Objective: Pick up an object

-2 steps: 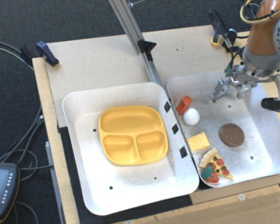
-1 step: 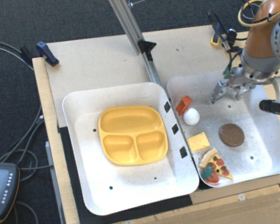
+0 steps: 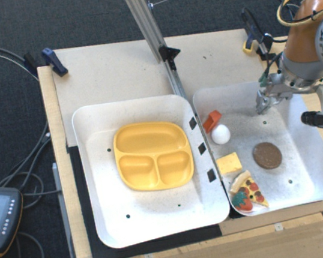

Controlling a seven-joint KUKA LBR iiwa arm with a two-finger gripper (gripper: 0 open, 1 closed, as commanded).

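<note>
Right white bin [image 3: 316, 186] on bench, tool [image 3: 262, 105] low over its far side, grip state unclear, touching nothing visible

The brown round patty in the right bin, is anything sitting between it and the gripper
Nothing visible does. The gripper is over the right bin's far part, and the brown patty lies nearer the camera with bare bin floor between them. The white egg and yellow cheese block lie off to the side.
</note>
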